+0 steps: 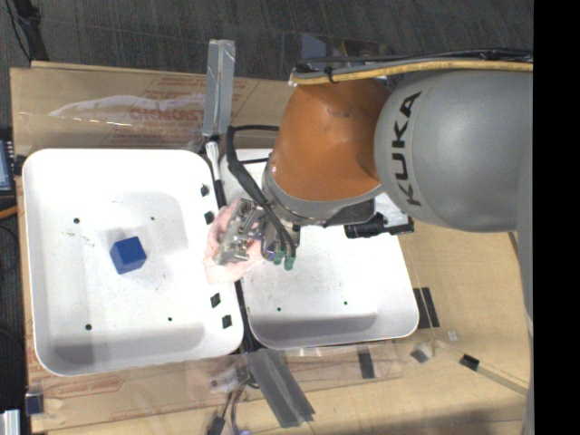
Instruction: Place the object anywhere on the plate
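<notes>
A small blue cube (129,254) lies in the left bin (54,333), left of its middle and apart from the arm. A pale pink plate (217,247) shows partly at the divide between the two bins, most of it hidden under the wrist. My gripper (246,236) hangs over that pink plate, well to the right of the cube. The metal parts and cables of the gripper blur together, and I see nothing clearly held in it.
The big orange and grey arm (362,143) covers the upper part of the right bin (362,324). Brown cardboard (109,98) lies behind the bins, and a grey metal post (217,89) stands at the back between them.
</notes>
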Robot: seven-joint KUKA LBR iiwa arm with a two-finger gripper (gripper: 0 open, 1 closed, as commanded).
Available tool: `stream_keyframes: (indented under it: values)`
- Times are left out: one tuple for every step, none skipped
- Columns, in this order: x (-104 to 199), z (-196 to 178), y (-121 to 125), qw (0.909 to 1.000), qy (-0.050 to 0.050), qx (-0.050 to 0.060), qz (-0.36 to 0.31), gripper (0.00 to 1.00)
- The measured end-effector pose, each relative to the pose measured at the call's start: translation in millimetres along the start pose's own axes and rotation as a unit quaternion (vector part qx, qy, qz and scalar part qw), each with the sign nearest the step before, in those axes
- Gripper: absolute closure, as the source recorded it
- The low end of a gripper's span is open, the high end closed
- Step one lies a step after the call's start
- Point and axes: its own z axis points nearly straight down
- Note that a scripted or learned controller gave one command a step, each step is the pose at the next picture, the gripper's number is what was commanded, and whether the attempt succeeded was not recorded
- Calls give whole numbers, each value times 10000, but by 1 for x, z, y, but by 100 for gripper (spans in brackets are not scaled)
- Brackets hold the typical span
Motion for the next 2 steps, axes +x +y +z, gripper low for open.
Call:
stream_keyframes:
  values:
    - [4,6,53,9894,-6,-6,-1455,100]
    - [24,6,101,9891,-5,-6,-1474,100]
